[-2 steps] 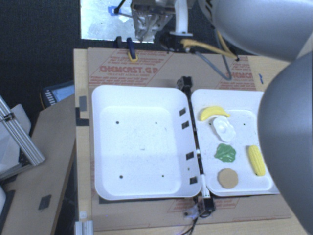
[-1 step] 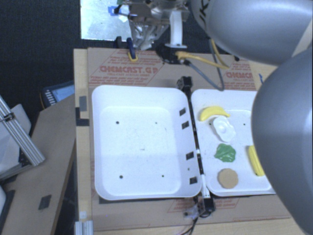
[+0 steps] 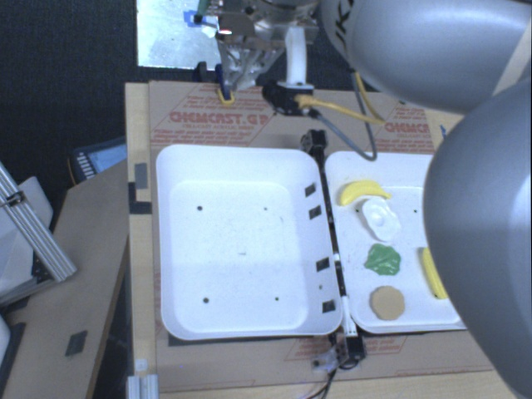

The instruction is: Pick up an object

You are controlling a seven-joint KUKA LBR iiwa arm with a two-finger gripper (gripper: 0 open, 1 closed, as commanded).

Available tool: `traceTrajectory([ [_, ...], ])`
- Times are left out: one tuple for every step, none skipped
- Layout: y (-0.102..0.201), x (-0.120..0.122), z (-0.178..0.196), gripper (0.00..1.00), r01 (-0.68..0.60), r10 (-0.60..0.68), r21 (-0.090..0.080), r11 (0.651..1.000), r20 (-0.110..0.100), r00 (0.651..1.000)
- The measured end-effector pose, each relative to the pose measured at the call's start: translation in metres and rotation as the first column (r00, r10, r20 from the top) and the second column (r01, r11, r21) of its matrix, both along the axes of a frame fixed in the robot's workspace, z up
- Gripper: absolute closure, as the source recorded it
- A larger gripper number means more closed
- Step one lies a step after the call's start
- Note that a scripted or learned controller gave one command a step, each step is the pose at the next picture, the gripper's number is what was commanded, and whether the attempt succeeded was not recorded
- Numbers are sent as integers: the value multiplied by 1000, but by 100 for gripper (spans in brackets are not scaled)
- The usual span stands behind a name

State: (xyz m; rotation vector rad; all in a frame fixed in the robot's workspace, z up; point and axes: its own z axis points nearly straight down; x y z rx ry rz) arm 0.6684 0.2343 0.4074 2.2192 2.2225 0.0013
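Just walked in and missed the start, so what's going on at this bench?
A grey KUKA arm reaches in from the right over two white bins. Its gripper hangs above the brown board beyond the left bin, with something small and yellow at its tip; whether that is gripped is unclear. In the right bin lie a yellow banana piece, a white object, a green object, a tan disc and another yellow piece.
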Motion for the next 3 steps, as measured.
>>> traceTrajectory([
  [0, 0, -11, 100, 0, 0, 0, 1000, 0, 1000],
  [0, 0, -21, 100, 0, 0, 0, 1000, 0, 1000],
  [0, 0, -38, 100, 1, -1, -1, 1000, 0, 1000],
])
